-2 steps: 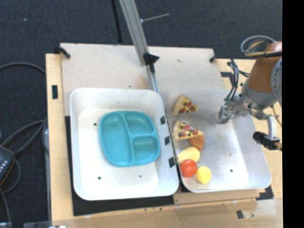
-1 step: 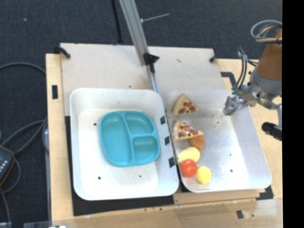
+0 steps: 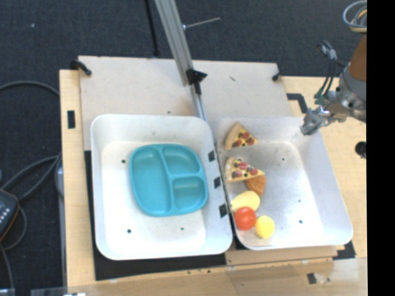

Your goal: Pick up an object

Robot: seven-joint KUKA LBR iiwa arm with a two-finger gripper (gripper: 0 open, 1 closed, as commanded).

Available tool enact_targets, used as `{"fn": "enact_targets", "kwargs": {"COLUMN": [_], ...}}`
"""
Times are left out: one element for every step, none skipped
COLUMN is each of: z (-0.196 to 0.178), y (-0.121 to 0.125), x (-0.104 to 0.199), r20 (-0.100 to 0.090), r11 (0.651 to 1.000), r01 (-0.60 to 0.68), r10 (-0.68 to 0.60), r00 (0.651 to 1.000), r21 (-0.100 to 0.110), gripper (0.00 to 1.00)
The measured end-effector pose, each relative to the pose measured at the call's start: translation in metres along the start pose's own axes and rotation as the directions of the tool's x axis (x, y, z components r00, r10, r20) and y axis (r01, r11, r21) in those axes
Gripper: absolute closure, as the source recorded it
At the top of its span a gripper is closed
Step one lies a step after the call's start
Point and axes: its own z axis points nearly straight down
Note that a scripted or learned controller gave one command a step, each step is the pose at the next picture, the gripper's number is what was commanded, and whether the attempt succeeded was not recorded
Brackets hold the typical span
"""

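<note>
Camera view | our gripper hovers over the right bin's far corner, finger state unclear | toy food clusters at its left wall | we target the yellow lemon, least crowded.

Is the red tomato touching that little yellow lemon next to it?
Touching. In the camera view, the red tomato and the yellow lemon meet edge to edge, with no bin floor visible between them.

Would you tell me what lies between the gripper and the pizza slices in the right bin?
In the camera view, only bare white bin floor lies between the gripper and the two pizza slices; nothing stands in that stretch.
</note>
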Motion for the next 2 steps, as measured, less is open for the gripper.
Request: {"fn": "enact_targets", "kwargs": {"z": [-0.046,-0.052], "y": [0.001,-0.01], "x": [-0.002,0.053], "r20": [-0.001,-0.004], "r11": [1.0,1.0], "r01": [0.001,0.002], "r10": [-0.001,-0.002], "r00": [1.0,1.0], "r21": [0.002,0.007], "gripper": [1.0,1.0]}}
